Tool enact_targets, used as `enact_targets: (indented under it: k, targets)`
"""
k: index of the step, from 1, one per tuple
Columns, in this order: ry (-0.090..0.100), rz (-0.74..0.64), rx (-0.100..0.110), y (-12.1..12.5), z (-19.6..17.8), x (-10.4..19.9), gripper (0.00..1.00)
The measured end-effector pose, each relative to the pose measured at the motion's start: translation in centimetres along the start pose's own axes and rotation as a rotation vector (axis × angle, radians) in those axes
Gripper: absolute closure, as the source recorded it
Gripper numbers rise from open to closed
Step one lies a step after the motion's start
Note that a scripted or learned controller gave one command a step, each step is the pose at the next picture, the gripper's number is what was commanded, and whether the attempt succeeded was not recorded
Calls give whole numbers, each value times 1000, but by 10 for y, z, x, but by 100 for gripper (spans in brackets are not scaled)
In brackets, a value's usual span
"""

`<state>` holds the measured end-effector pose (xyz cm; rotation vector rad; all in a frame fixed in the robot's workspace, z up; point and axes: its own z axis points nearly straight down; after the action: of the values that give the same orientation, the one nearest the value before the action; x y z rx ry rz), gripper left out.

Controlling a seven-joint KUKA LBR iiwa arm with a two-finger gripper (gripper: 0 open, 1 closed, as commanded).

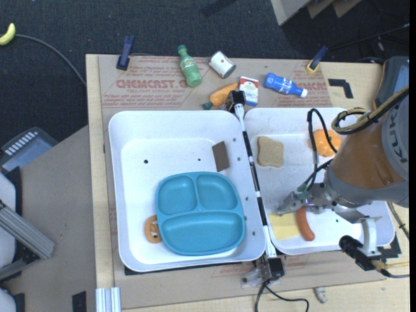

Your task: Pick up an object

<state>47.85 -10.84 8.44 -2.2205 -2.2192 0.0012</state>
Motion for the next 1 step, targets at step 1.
enact_targets:
  k: [1]
  targets:
    - [0, 1, -2, 1, -10, 0, 100]
